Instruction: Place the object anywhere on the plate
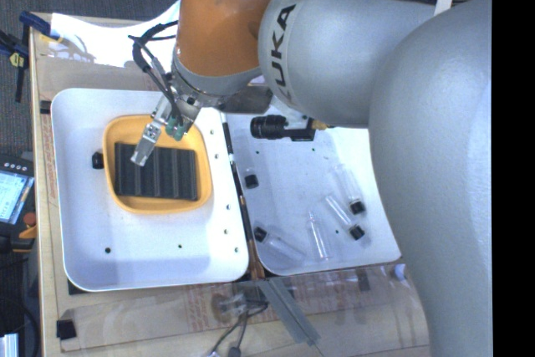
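Yellow-rimmed, the square plate with a dark ribbed centre (159, 171) sits in the left white bin (84, 247). The grey hand (150, 142) hangs over the plate's upper left part; whether it is spread or pinching anything I cannot tell. Small clear tubes with black caps (343, 209) lie in the right white bin (368, 251), well off to the hand's right, long axes slanted.

Bulky grey arm (376, 54), black KUKA lettering, orange wrist band (221, 17); yellow cable, perhaps metallic claw (155, 134)

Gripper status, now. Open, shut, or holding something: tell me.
Gripper: over the yellow plate in the left bin; whether it is open, shut or holding anything cannot be told from this view.
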Motion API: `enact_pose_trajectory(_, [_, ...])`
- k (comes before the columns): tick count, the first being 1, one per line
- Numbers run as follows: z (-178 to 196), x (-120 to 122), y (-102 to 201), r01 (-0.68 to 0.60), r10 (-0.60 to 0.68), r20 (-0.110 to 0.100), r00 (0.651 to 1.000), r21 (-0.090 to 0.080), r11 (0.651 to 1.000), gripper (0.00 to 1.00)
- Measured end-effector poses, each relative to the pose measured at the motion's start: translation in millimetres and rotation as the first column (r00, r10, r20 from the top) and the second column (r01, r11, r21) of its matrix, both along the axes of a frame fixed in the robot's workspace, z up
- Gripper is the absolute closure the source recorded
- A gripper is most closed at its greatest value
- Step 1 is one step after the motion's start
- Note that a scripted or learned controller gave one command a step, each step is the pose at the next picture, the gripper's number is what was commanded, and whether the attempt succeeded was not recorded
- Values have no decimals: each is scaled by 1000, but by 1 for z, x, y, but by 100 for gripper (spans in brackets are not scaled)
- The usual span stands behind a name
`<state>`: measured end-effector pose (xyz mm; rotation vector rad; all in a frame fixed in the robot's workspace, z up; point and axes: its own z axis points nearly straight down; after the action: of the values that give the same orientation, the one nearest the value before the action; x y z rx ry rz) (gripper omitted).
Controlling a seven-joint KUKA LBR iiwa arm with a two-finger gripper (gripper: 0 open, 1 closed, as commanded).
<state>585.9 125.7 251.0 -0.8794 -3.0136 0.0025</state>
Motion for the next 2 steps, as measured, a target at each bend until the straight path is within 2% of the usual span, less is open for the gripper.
enact_pose_trajectory(1, [-55, 22, 4, -44, 44, -1, 999, 0, 999, 0])
enact_pose_trajectory(2, [-41, 40, -32, -328, 328, 3, 945, 0, 945, 0])
